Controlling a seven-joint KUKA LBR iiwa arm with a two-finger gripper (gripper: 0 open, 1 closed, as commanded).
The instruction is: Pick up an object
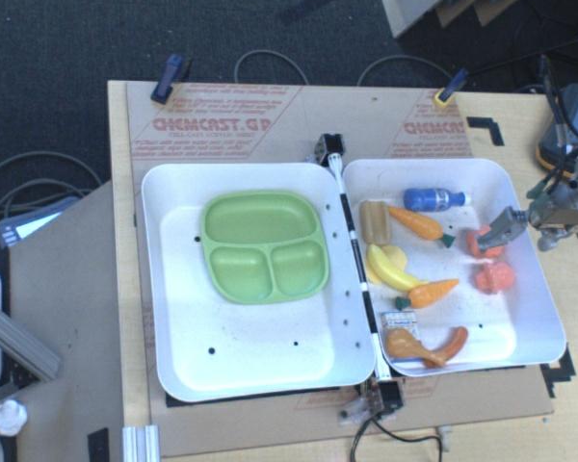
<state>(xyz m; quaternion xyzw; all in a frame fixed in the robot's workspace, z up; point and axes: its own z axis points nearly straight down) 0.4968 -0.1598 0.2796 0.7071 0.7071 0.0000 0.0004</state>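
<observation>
My end effector (506, 227) is a small block of dull grey metal with angular edges and darker shadowed recesses. Behind it, toward my wrist, the housing widens into a boxier grey-and-black assembly, with a pale greenish patch on its upper side. Further back sits a rounded grey-blue part with a yellowish-orange streak at its lower edge, blurred.
</observation>
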